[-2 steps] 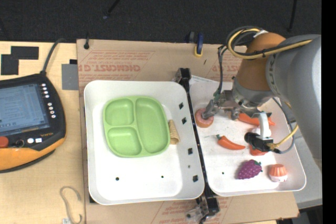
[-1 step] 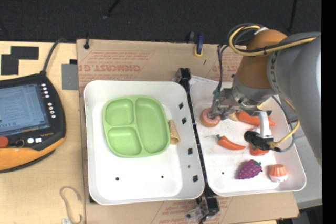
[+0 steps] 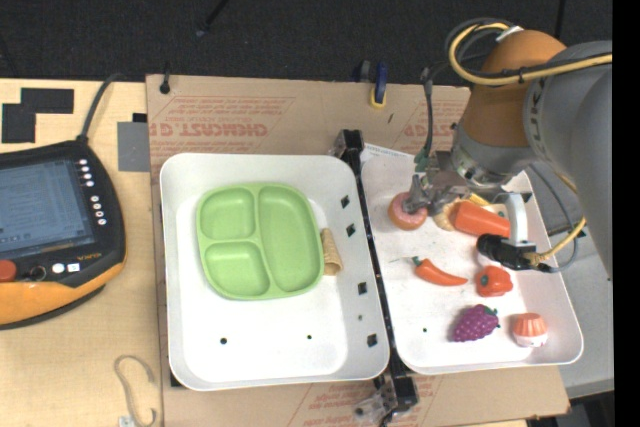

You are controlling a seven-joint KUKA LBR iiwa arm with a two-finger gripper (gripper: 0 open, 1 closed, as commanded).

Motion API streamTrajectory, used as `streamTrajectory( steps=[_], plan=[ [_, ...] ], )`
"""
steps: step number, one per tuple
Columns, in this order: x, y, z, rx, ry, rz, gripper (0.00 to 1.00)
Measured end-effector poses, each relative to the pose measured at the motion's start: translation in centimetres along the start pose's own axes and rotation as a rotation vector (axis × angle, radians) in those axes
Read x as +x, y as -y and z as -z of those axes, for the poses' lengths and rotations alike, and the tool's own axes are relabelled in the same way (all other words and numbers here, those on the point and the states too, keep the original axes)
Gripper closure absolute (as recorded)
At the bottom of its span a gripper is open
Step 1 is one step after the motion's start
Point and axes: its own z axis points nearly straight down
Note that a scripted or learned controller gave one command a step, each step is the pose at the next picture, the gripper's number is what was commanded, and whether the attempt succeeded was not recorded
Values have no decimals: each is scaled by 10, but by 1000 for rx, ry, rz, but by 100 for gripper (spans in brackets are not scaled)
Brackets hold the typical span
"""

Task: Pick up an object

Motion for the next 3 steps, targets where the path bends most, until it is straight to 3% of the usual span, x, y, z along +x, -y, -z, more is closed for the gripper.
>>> streamTrajectory(
  steps=[1, 2, 3],
  plan=[
    [-1, -3, 63, -3, 0, 0, 100],
    [-4, -3, 80, 0, 0, 0, 100],
    [30, 25, 80, 5, -1, 2, 100]
  ],
)
